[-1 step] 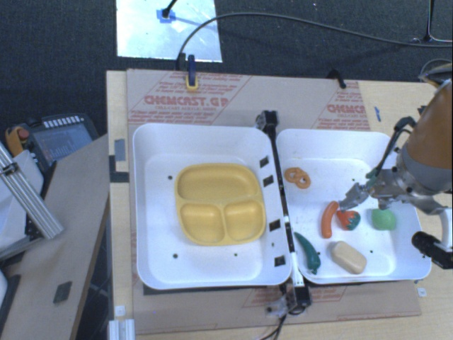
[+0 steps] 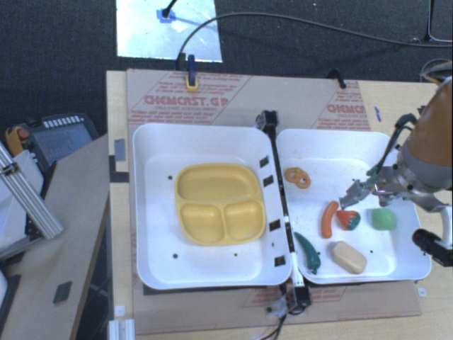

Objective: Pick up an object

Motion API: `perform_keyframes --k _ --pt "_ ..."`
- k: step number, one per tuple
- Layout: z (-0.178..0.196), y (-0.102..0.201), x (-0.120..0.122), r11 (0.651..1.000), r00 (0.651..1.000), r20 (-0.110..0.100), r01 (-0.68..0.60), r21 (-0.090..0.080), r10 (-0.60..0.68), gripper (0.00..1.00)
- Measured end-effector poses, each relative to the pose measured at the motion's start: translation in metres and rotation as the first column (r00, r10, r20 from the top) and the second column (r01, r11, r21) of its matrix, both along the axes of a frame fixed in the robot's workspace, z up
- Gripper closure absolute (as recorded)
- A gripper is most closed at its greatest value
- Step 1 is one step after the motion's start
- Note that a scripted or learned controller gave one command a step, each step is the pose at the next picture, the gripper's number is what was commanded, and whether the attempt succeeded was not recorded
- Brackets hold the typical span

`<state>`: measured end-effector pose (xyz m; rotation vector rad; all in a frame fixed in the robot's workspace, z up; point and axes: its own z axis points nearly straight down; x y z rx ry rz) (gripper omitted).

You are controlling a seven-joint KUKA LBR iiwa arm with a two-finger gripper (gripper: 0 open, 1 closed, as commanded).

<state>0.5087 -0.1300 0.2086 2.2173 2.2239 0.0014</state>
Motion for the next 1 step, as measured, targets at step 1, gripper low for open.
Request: perform_keyframes --k 1 --pt "-0.0558 -0.0086 -0.0049 1.0 1.0 -0.005 0.002 0.001 -0.002 0.0"
